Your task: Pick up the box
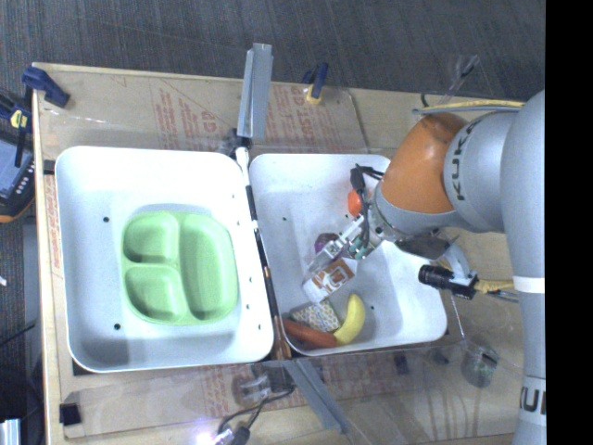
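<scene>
You see the gripper (357,241) low in the right bin (408,318), right of frame centre, pinching the box's (331,276) upper end. Below lie a banana (351,318) and a carrot (310,335). A green tray (179,266) sits in the left bin (83,184).

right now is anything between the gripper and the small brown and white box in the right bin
Nothing visible does. The two-finger gripper hangs right at the upper end of the small brown and white box, which lies tilted in the right white bin. The yellow banana and red pepper lie below it, off to the side.
</scene>
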Controlling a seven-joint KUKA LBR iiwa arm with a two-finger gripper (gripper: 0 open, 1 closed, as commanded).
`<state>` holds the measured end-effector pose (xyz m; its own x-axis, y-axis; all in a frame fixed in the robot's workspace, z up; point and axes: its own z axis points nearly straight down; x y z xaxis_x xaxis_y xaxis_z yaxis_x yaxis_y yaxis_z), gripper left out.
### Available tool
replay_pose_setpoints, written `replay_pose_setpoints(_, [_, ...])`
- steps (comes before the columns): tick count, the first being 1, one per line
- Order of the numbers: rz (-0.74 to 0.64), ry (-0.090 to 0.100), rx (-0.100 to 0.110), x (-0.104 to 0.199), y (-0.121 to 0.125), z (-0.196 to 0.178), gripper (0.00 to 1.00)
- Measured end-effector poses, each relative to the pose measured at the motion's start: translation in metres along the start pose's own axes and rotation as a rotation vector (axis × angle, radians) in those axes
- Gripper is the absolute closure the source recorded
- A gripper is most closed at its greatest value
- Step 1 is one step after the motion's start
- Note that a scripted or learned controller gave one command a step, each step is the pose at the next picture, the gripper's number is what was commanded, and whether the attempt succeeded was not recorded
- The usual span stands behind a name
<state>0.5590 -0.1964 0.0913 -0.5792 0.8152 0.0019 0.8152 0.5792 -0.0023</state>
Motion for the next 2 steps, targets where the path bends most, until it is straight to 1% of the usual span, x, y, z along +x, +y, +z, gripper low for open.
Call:
replay_pose_setpoints(1, [-0.023, -0.003, -0.003, -0.032, 0.02, -0.067, 0.0])
replay_pose_setpoints(2, [-0.091, -0.004, -0.003, -0.02, 0.023, -0.09, 0.0])
